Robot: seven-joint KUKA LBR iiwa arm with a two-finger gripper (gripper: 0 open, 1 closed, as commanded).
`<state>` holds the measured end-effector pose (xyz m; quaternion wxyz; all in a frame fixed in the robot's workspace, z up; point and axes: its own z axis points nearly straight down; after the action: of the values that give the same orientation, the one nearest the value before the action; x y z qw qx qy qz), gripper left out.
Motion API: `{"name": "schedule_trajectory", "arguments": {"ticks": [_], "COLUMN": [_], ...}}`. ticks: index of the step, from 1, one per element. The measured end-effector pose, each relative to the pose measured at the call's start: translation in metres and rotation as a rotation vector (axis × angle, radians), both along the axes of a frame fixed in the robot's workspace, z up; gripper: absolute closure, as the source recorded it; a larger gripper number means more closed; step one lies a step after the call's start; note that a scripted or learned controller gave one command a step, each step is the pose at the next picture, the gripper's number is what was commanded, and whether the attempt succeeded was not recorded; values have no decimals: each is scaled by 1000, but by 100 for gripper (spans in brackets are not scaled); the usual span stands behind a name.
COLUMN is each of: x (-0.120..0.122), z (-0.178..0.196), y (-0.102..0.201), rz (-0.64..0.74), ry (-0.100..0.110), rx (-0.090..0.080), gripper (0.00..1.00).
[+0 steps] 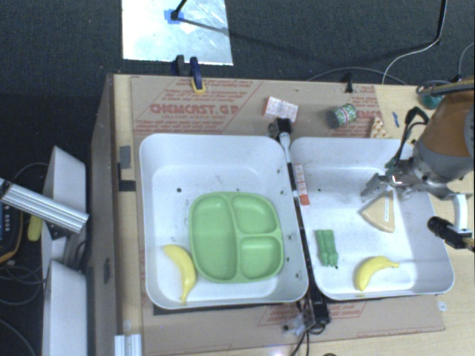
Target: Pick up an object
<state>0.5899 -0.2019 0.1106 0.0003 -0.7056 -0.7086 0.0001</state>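
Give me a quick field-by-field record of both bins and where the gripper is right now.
left bin: green divided plate, banana beside the plate's lower-left edge
right bin: green block, second banana, pale wedge
gripper: over the right bin, at the wedge's upper end
held object: none visible between the fingers
bench: small tin behind the right bin

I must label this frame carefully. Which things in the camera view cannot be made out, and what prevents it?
- Grey arm's gripper: blurred and small over the right white bin, so its opening is unclear.
- Pale beige wedge-shaped object: its top edge lies under the gripper, so contact is unclear.
- Small green patterned roll on the bench: too small to identify.
- Arm: cut off by the right edge.
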Motion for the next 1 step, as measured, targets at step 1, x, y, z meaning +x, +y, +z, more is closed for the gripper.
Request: {"name": "schedule_trajectory", "arguments": {"ticks": [1], "x": [-20], "z": [20], "y": [-5], "rz": [-3], "ry": [-2], "rx": [-1], "gripper": [0]}}
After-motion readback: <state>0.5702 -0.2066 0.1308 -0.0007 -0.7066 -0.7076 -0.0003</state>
